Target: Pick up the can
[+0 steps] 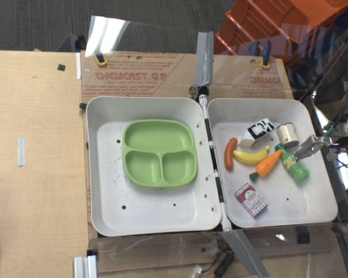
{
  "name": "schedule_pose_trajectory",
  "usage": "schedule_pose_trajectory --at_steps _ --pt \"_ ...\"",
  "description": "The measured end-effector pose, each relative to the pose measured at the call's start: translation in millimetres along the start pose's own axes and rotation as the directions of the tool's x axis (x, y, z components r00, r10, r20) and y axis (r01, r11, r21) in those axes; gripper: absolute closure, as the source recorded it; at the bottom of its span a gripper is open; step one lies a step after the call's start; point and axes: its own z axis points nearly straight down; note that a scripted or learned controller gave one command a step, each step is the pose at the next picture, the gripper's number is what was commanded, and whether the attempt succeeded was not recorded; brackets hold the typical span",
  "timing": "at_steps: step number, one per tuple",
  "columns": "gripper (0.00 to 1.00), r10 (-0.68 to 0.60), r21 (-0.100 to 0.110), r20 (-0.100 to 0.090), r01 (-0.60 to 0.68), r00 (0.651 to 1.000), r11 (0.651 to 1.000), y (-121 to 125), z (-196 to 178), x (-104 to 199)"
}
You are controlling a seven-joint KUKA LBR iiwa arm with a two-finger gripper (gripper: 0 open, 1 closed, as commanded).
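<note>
Cream-coloured, the small cylindrical can point(286, 134) lies in the right white bin point(313, 207) near its far right side, beside a black-and-white box point(260, 128). The gripper point(306, 149) hovers just beside it; its opening cannot be told.

Little of the arm is seen: at the right edge, slim metallic jaws, silvery-grey with a bright sheen, narrow towards their tips. Behind them sits a darker grey mount, and thin black cables point(343, 116) run past it. Markings are too small to read.
</note>
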Motion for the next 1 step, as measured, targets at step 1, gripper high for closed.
schedule_pose_trajectory --at_steps 1 --pt "0.0 -0.011 -0.002 0.0 0.011 1.0 1.0 47.6 53.7 -28.8"
